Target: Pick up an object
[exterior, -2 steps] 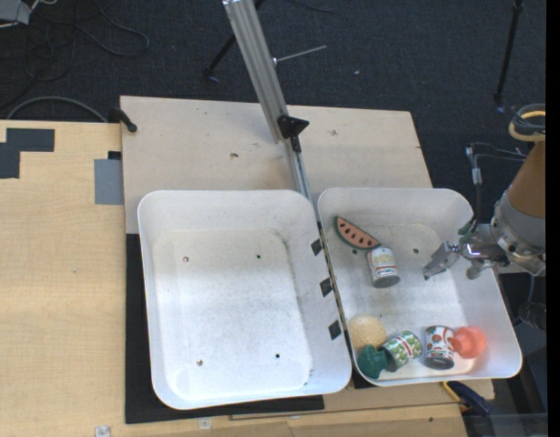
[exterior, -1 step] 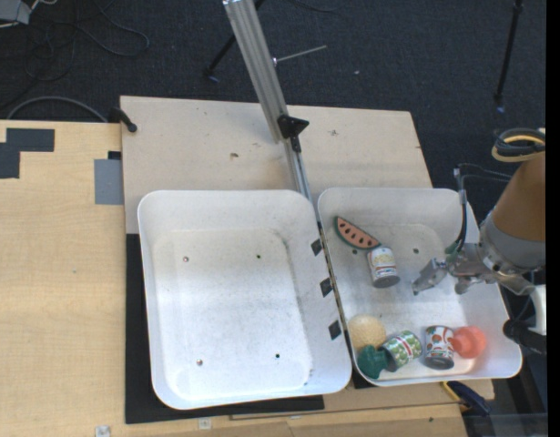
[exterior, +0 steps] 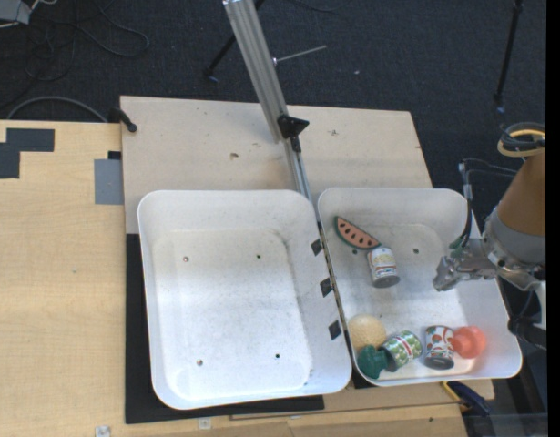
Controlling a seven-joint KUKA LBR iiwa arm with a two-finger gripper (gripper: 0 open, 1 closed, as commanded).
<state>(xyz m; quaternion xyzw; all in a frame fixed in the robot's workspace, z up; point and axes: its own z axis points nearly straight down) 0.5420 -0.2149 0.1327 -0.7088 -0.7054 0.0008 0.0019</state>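
The right bin (exterior: 416, 203) holds several small objects. A watermelon slice (exterior: 356, 234) lies near its back left, and a small tin can (exterior: 383, 267) rests just below it. Along the front edge sit a beige ball (exterior: 367, 330), a dark green toy (exterior: 372, 361), a green-labelled can (exterior: 402, 348), a red-and-white can (exterior: 438, 347) and an orange-red toy (exterior: 468, 340). My gripper (exterior: 446, 275) hangs over the right part of this bin, to the right of the small tin can and apart from it. Nothing shows between its fingers.
The left bin (exterior: 225, 299) lies beside the right one, with black clips (exterior: 323, 285) along the shared rim. A slanted aluminium bar (exterior: 261, 71) rises behind the bins. Wooden board and tabletop lie to the left and behind.
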